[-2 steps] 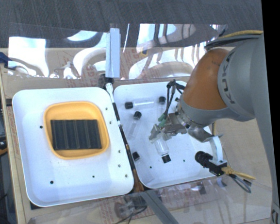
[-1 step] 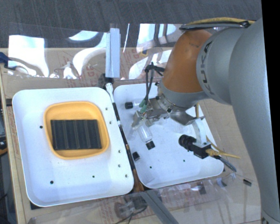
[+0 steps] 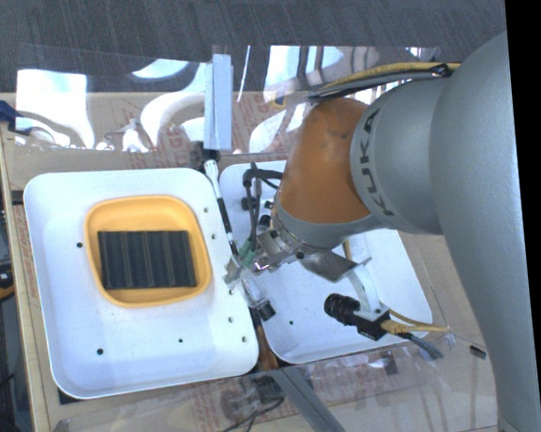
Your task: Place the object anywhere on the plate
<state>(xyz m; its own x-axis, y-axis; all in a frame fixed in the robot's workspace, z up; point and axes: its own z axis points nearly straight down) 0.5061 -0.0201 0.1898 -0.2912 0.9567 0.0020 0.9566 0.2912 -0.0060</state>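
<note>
- The arm (image 3: 406, 151) covers much of the right bin (image 3: 394, 331): its broad grey body and orange band hide the bin's upper part and its right side.
- The pincer (image 3: 248, 276) sits low at the right bin's left edge, just beside the wall shared with the left bin (image 3: 66, 350). It is a small tangle of metal parts and thin wires, too cluttered to read; I cannot tell how it is set or whether anything is in it.
- The object to be placed cannot be made out. Nothing distinct from the arm's own hardware lies on the bare white floor of the right bin.
- A black cylindrical part (image 3: 347, 312) with a yellow cable hangs off the wrist over the right bin's lower half.
- The plate (image 3: 148, 256) lies in the left bin, toward its upper middle. It is a yellow, rounded-square dish with a smooth raised rim, and its centre is a dark, ribbed rectangular panel.
- Both bins are shallow, smooth white plastic with rounded corners; small dark dots mark the left bin's floor.
- The worktop (image 3: 156, 418) is pale brown with faint red markings, and a clear, glossy sheet at its far edge throws bright reflections.
</note>
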